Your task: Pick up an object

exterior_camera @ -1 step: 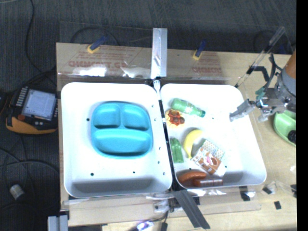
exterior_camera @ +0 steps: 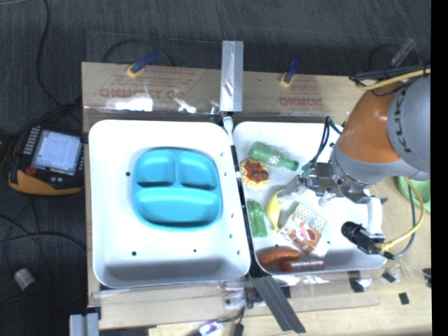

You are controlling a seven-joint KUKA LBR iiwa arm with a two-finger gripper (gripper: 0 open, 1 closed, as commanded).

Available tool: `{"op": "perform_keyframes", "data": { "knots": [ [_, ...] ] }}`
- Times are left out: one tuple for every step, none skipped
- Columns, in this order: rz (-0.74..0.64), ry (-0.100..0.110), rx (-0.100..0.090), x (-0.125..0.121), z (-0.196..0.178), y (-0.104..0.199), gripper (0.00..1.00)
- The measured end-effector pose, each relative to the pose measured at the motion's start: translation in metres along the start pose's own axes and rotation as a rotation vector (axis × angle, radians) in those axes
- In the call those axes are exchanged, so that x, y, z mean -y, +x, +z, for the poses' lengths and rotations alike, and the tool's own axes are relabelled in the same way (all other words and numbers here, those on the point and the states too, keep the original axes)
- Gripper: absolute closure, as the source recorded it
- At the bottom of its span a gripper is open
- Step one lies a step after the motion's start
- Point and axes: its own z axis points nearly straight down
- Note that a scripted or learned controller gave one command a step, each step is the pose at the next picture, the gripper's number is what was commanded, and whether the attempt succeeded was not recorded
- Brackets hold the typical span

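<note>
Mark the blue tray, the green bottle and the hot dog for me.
blue tray (exterior_camera: 176,187): camera view, its large lower compartment.
green bottle (exterior_camera: 269,156): camera view, middle of its body.
hot dog (exterior_camera: 280,259): camera view, the sausage's middle.

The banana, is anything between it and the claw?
Nothing visible blocks it. The claw hangs just right of the banana in the right bin. The snack packet lies beside the banana, not over it.

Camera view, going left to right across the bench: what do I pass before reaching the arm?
Handheld screen unit → left bin → blue divided tray → right bin's toy food, starting with the pizza slice → patterned packet → gripper.
</note>
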Motion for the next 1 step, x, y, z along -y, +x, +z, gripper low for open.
{"op": "perform_keyframes", "data": {
  "knots": [
    [-0.057,-0.013,0.003,-0.0099,0.0655,-0.0008,0.0]
  ]
}}
